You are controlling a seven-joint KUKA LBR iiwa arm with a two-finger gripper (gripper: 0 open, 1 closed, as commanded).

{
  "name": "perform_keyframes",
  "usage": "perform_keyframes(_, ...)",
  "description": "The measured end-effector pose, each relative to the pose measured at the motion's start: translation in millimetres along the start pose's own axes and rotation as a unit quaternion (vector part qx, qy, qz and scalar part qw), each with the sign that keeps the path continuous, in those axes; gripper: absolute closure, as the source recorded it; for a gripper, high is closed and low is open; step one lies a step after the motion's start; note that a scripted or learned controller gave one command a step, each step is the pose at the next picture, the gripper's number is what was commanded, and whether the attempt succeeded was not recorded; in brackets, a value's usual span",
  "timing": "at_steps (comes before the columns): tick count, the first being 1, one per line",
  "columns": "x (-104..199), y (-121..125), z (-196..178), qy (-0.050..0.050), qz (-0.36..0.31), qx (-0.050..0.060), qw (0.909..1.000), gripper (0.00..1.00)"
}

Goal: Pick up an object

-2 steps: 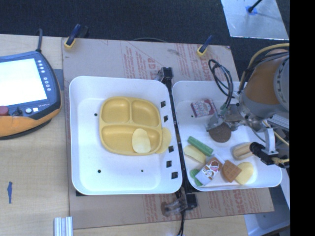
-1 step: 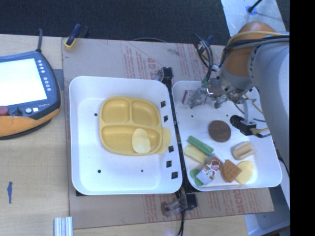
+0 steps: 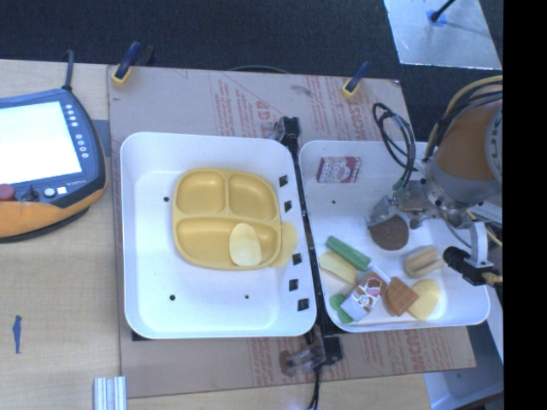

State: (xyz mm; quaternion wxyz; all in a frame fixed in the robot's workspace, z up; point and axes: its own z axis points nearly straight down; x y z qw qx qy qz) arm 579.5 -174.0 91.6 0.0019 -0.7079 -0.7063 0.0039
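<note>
Hovering low in the right bin (image 3: 479,319), gripper (image 3: 389,220) sits right over a brown round thing (image 3: 390,235) | honestly can't tell its grip state | small carton (image 3: 338,170) at the far end, well apart | green stick (image 3: 348,252), bun (image 3: 420,260), waffle piece (image 3: 400,296) piled near edge | yellow tray (image 3: 205,220) in left bin (image 3: 145,229)

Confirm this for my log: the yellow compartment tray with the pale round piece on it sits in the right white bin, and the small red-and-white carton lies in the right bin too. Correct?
Not quite. The camera view shows the yellow compartment tray, with the pale round piece on it, in the left white bin, not the right. The small red-and-white carton does lie in the right bin.
</note>
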Motion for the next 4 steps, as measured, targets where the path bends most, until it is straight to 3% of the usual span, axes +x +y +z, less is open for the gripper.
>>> perform_keyframes(1,20.9,-15.0,0.1,0.002,-0.003,-0.001,1.0,0.0)
perform_keyframes(2,18.9,-13.5,-12.2,0.001,-0.003,-0.003,1.0,1.0)
perform_keyframes(3,83.0,54.1,-40.7,0.002,-0.007,-0.007,0.9999,1.0)
perform_keyframes(4,136.7,11.3,-104.9,0.003,-0.006,-0.004,1.0,1.0)
